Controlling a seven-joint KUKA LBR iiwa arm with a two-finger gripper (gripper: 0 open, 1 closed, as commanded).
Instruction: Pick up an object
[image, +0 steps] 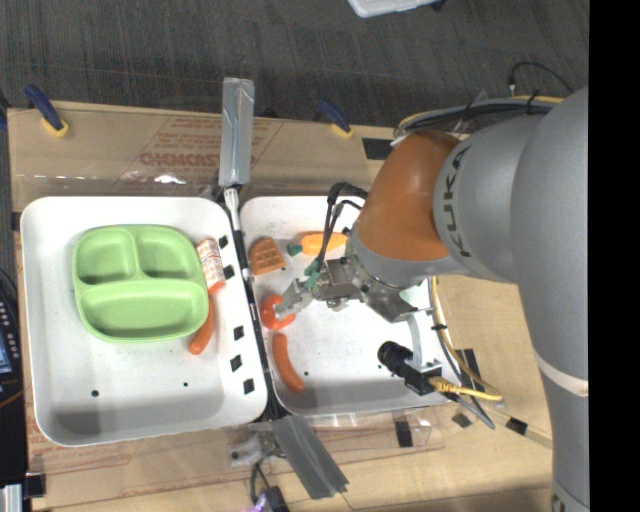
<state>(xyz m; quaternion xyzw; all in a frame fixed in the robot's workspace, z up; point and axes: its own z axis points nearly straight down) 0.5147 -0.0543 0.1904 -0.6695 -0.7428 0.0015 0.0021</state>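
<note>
Camera view: the metal two-finger gripper (291, 303) reaches down in the right white plastic bin (340, 400), its tips at a small round red-orange toy (274, 311); its grip I cannot tell. Best centre over that toy, clear of the bin's wall.

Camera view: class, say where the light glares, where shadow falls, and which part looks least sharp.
In the camera view, glare washes out the left bin's white floor; soft shadow lies under the green divided plate and beneath the arm over the right bin; the gripper and the small items near it look slightly blurred, so finger detail is hard to read.
</note>
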